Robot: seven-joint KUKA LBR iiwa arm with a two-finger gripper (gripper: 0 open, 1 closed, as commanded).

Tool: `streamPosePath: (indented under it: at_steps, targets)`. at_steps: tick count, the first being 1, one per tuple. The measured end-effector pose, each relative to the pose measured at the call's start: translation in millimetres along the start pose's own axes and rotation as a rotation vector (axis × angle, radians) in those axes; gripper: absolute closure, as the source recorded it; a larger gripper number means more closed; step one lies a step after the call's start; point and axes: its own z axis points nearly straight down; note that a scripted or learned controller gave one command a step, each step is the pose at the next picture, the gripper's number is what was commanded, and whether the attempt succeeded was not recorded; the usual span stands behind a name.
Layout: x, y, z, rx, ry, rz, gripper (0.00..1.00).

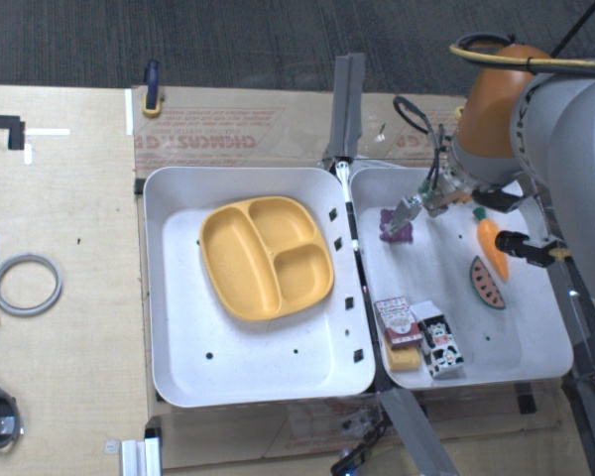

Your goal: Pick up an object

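Observation:
In the right bin (535, 360), my gripper (407, 210) reaches down at the back left. Its tip sits right at the upper edge of a small purple object (393, 226), which lies on the bin floor. I cannot see whether the purple object is gripped. An orange carrot (491, 247) and a watermelon slice (486, 284) lie to the right of it. Near the front are a red-and-white packet (396, 318), a black-and-white carton (439, 345) and a yellow block (404, 358).
A yellow divided plate (267, 257) lies in the left bin (178, 365). A metal divider (347, 107) runs between the bins. On the bench at the left lie a grey ring (24, 284) and a blue-handled clamp (152, 87). The arm's grey body (565, 137) overhangs the right bin's right side.

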Motion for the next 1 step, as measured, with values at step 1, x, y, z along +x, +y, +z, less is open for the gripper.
streamPosePath:
  at_steps: [1]
  targets:
    - [-0.1, 10.2, 10.2, 0.002, 0.003, 0.309, 0.0]
